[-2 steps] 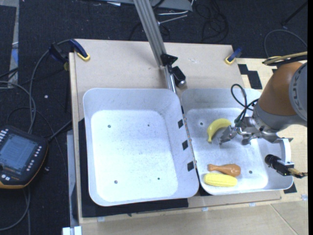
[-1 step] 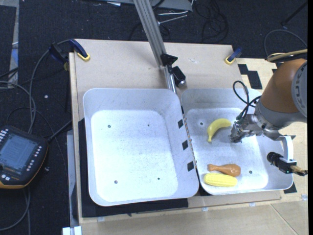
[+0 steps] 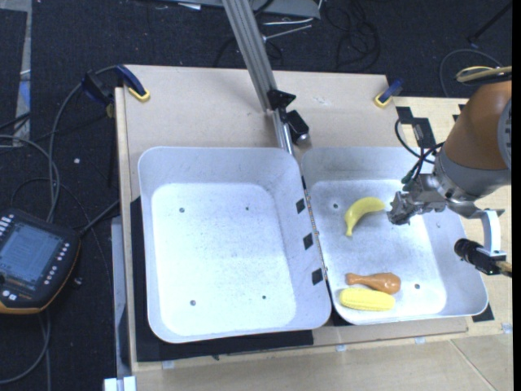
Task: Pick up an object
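Three small things in the right bin (image 3: 456, 296): a yellow banana (image 3: 361, 213) up near the bin's middle, curved, lying flat; a brown drumstick-shaped piece (image 3: 376, 282) lower down, close to the near rim; a yellow corn-like piece (image 3: 367, 300) just below that, touching or all but touching it. Banana well apart from the other two.

Just to the right of the banana's upper end, the tool (image 3: 400, 212), dark and low over the bin floor, close beside the fruit. Nothing visibly between its tips; contact with the banana impossible to judge from this slant, and open or closed cannot be told either. Behind it, the grey wrist and the orange band of the arm (image 3: 480, 141), reaching in from the right, cables looping above.

To the left, the second white bin (image 3: 155, 218), speckled floor, its right rim overlapping the first bin's edge. Both on the pale wooden table (image 3: 203, 108), with yellow and blue clamps at its far corners. A slanted metal rail (image 3: 252, 47) crossing the table's far side. On the dark floor at far left, a handheld control pendant (image 3: 32, 259) with trailing cables.
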Motion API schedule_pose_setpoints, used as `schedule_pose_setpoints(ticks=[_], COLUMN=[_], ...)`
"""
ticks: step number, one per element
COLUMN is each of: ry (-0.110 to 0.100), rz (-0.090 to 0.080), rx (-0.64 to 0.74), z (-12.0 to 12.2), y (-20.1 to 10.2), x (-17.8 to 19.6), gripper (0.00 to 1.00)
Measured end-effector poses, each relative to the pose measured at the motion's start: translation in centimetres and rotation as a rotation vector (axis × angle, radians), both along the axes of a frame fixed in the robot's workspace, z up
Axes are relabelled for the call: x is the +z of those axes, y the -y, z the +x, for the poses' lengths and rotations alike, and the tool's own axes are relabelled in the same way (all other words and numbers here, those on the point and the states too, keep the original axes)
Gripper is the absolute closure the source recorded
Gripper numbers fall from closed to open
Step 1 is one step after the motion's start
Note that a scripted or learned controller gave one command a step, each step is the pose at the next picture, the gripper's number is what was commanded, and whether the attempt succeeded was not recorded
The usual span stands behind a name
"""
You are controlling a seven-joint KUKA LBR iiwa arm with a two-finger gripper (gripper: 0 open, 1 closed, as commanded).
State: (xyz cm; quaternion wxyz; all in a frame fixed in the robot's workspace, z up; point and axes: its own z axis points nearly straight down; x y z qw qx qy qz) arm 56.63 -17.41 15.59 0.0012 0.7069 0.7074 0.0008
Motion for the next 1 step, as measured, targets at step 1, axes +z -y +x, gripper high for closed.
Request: schedule_pose_setpoints(ticks=[1], ry=[0.002], rz=[-0.001], rx=[-0.001], z=[-0.48], y=[0.04], x=[6.10], gripper=[1.00])
